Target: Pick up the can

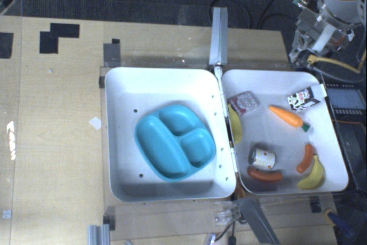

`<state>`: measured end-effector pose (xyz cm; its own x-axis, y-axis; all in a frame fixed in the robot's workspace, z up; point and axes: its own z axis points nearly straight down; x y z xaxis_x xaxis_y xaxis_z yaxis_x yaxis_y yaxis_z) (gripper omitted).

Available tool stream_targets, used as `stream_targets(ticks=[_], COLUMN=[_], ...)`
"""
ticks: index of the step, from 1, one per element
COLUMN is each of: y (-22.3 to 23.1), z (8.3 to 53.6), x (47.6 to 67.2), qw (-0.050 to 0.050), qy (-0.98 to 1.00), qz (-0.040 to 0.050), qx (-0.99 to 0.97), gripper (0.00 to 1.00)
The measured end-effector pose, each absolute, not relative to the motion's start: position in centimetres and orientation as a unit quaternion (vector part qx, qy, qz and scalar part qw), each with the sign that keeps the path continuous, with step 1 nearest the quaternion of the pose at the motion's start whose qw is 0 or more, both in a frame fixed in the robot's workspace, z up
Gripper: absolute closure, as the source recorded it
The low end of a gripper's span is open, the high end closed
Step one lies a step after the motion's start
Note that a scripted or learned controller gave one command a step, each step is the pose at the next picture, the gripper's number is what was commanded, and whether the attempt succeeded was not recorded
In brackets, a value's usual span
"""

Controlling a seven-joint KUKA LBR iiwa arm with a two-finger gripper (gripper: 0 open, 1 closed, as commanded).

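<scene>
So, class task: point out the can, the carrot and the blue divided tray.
can [262, 158], camera view, on its pale side wall.
carrot [285, 116], camera view, mid orange body.
blue divided tray [163, 149], camera view, floor of its long compartment.

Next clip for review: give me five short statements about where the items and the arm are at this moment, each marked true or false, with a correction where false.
1. The small white can lying on its side is in the right white bin. True.
2. The blue three-compartment plastic tray sits in the right bin. False: it is in the left white bin.
3. The tool hangs directly over the can. False: it is beyond the right bin's far rim, near the bin's far right corner.
4. An orange carrot with a green tip lies in the right bin. True.
5. The can stands next to a red sausage. False: it lies on its side beside it.
</scene>
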<state>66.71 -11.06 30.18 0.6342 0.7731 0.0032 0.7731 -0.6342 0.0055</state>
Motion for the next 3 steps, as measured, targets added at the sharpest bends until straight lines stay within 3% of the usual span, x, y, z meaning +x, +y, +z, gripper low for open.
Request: stream_targets(ticks=[1, 2, 3], y=[-7.0, -5.6, -0.7], z=[33.2, 31.5, 35.8], x=[66.5, 63.8, 66.9], qw=[0.002, 0.001, 0.001], qy=[0.449, 0.457, 0.418], qz=[0.0025, 0.0011, 0.0028], qx=[0.893, 0.889, 0.909], gripper=[1.00, 1.00, 1.00])
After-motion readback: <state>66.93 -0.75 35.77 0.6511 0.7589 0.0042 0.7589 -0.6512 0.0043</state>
